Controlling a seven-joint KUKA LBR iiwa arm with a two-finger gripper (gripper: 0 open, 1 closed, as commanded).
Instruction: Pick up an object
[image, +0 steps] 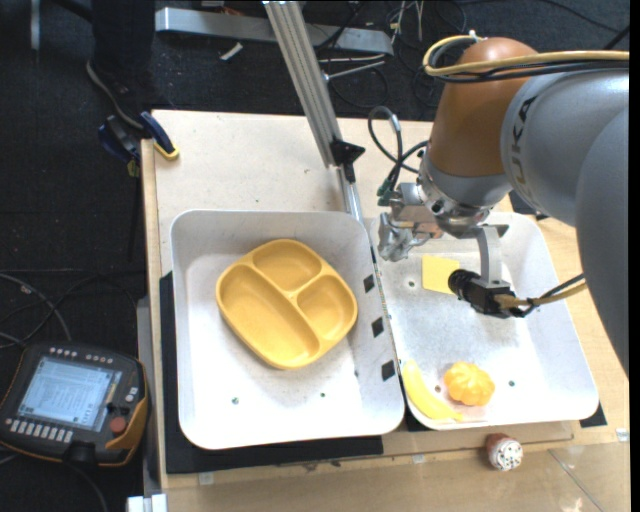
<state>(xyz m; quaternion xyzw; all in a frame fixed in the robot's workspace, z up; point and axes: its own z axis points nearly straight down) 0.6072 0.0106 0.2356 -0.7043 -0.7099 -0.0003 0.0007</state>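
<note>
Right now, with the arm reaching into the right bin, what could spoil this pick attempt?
1. The gripper sits close to the divider between the bins, beside the flat yellow piece; a thin flat item may slip a grasp.
2. The orange lumpy object and yellow banana-shaped item lie at the right bin's near edge, far from the gripper.
3. The arm's dangling cable could snag.

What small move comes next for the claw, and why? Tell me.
Probably lower the claw and shift it slightly toward the flat yellow piece just beside it in the right bin. That piece lies nearest; the orange lump and banana sit farther off.
</note>
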